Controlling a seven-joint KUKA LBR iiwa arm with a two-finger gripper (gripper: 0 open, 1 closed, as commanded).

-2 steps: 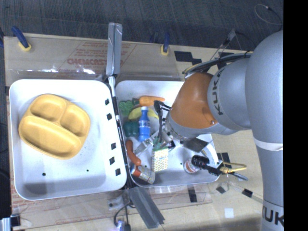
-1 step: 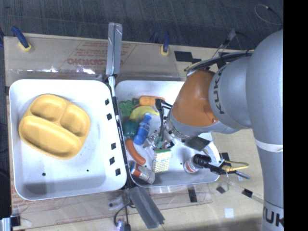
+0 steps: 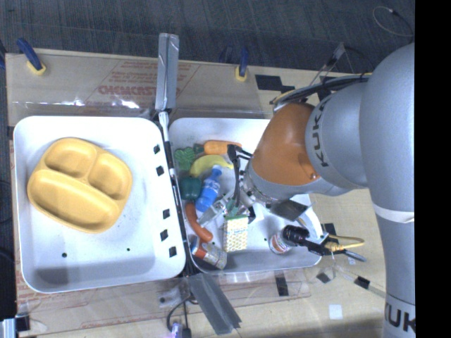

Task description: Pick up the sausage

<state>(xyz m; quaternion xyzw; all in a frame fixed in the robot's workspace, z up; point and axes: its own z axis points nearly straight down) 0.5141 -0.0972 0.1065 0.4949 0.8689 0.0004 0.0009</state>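
Orange is what catches the eye first: the arm's orange band bulges over the right-hand shallow white bin, with the grey KUKA arm sweeping in from the right and bending down into the clutter. The gripper sits low among the objects near the middle of that bin, and its jaws are masked by the wrist and the things around them, so how wide they stand and whether they have anything is something I cannot tell. And there's the target, the curved reddish-orange sausage, lying along the left wall of the right bin toward the front, just left of a pale green patterned box and below a blue plastic bottle. Up behind them, a yellow banana-shaped toy, a dark green object and an orange carrot-like piece crowd the back of the bin. Over on the left, the other shallow white bin carries a big yellow divided tray, well apart from the action. Cardboard-brown table runs along the back.
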